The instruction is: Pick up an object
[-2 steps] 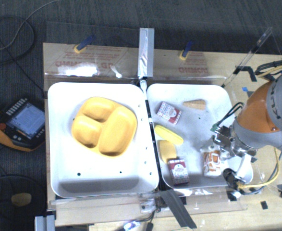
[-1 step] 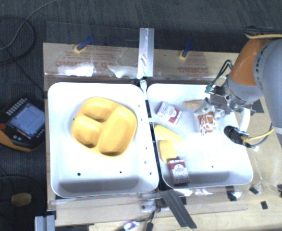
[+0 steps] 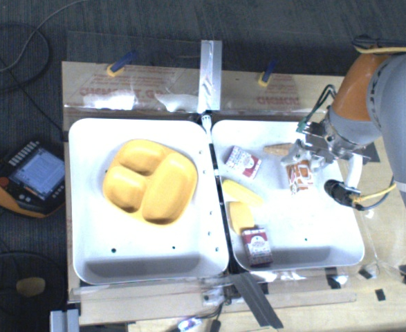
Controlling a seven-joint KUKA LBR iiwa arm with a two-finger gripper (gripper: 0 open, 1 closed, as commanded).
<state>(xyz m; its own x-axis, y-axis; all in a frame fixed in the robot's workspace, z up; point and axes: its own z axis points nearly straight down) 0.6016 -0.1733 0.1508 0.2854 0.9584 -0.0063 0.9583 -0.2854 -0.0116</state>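
1. From where I stand, the gripper [image 3: 306, 156] hangs over the right bin [image 3: 327, 244], close above a small red-and-white packet [image 3: 299, 177] that lies near the bin's middle, toward its far right part.

2. That packet looks to be the likeliest target. I judge it light and thin, a crinkly wrapper that will flex and may slide on the smooth white floor. A pinch across its narrow sides seems the best hold.

3. Whether the jaws are open or closed I cannot tell; the metal parts blur into the packet's top edge, and nothing is clearly seen between them.

4. Other things in the right bin: a red-and-white carton [image 3: 242, 161] near the far left corner, a yellow wedge [image 3: 241, 192] and a yellow block [image 3: 241, 215] along the left wall, and a dark red box [image 3: 257, 245] at the near wall. A tan scrap [image 3: 277, 149] lies just beside the gripper.

5. The cartons look stiff and light, easy to pinch on flat faces. The yellow pieces look soft, maybe spongy.

6. The left bin [image 3: 92, 254] holds a big yellow lumpy form [image 3: 149, 180], too broad for these fingers, I would guess.

7. The arm [image 3: 375, 95] reaches in from the right, orange band above the wrist, with the wrist tilted down and leftward toward the packet.
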